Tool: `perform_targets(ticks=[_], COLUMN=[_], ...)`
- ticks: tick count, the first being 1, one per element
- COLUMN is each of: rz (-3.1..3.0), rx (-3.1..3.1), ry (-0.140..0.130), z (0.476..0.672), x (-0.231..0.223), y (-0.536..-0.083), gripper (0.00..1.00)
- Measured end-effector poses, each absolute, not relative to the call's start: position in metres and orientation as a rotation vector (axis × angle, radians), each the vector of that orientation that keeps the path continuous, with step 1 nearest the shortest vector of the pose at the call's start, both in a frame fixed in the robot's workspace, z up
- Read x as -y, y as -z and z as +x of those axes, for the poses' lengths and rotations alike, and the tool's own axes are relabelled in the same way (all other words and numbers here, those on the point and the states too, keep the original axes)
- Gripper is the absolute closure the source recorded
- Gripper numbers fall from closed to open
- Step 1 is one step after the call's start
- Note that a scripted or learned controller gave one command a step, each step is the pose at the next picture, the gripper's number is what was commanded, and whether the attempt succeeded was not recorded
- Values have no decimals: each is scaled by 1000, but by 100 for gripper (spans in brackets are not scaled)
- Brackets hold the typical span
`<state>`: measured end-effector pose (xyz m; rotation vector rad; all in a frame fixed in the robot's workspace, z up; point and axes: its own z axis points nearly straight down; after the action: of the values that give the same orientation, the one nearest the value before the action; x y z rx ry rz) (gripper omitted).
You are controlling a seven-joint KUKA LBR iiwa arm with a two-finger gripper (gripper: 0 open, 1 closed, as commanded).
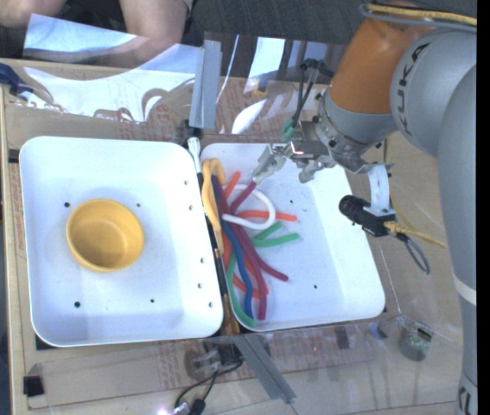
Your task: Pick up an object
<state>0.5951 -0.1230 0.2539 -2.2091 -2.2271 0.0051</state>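
My gripper [286,168] hangs over the back of the right bin [340,275], its two fingers spread open with nothing between them. Just below and left of it lies a tangle of soft strips [249,240] in red, orange, green, blue, purple and yellow, with a white loop [257,210] on top, heaped against the bin's left wall. A yellow bowl [105,234] sits upright in the left bin [106,314].
The grey arm with its orange band [374,54] fills the upper right. A black cable fitting [364,214] hangs over the right bin's right rim. Papers and a person's arm lie beyond the bins at the back.
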Motion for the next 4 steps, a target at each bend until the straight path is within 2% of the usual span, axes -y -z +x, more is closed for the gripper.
perform_targets(ticks=[1,2,3,4], rz=[-2081,-2036,-1872,-1866], rx=[2348,2406,2533,2537], ry=[-6,5,-3,-3], z=[607,539,577,577], x=[152,176,161,160], y=[-119,-96,-95,-105], gripper=[0,0,0,100])
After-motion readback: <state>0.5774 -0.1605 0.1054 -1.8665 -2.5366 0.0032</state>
